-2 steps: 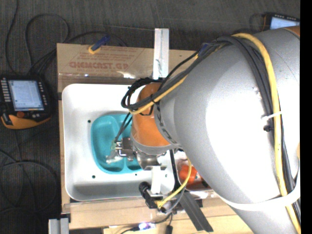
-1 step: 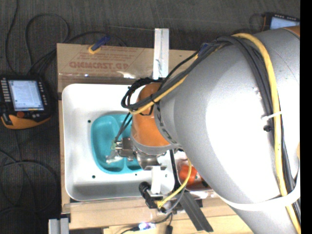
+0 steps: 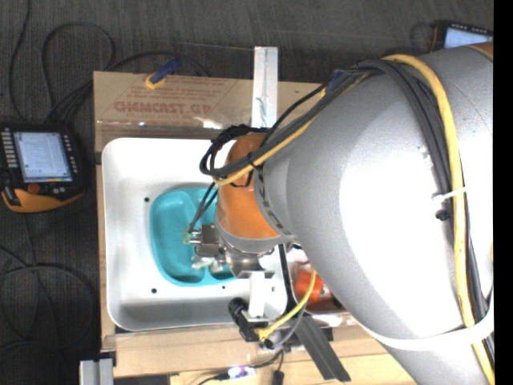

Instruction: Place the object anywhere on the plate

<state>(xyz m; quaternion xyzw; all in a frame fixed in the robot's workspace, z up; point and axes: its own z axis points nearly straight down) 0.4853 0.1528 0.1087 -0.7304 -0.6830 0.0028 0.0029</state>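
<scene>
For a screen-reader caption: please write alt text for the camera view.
A grey robot arm with an orange band reaches from the right over a teal plate lying in a white bin. An orange object sits beneath the arm.

So the plate [image 3: 170, 235] sits in the left bin [image 3: 128, 215], toward its right half. The arm [image 3: 385, 215] comes in from the right, wrist over the plate's right edge. A handheld controller [image 3: 38, 163] lies on the floor left of the table [image 3: 120, 103].
</scene>
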